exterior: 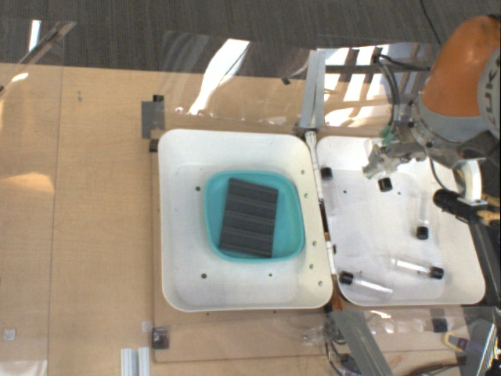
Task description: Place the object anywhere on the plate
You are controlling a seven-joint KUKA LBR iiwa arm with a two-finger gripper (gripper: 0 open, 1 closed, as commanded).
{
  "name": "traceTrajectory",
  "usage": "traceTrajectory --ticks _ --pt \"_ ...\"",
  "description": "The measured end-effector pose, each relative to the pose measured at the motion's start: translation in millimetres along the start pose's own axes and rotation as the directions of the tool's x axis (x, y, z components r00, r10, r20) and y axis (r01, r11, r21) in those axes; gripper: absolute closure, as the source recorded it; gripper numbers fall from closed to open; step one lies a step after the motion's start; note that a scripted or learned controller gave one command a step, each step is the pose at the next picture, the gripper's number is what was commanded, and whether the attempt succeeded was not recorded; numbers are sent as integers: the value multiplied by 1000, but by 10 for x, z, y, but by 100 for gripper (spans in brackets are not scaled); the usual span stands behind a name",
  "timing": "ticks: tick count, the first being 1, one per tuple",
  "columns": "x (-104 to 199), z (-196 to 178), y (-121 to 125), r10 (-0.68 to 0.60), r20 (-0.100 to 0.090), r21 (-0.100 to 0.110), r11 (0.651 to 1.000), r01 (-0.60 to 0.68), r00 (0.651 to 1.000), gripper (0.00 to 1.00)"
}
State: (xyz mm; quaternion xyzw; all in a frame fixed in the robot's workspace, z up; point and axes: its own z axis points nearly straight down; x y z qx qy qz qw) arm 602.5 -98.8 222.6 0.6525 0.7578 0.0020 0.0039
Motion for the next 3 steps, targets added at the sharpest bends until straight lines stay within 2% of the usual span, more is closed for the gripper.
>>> traceTrajectory --ticks 1,2,3 --pt "697 369 -176 -217 -3 2 976 217 976 100" --pt "1242 225 -57 -229 -4 1 973 229 973 100" --pt "1239 225 -57 -229 -4 1 973 229 973 0"
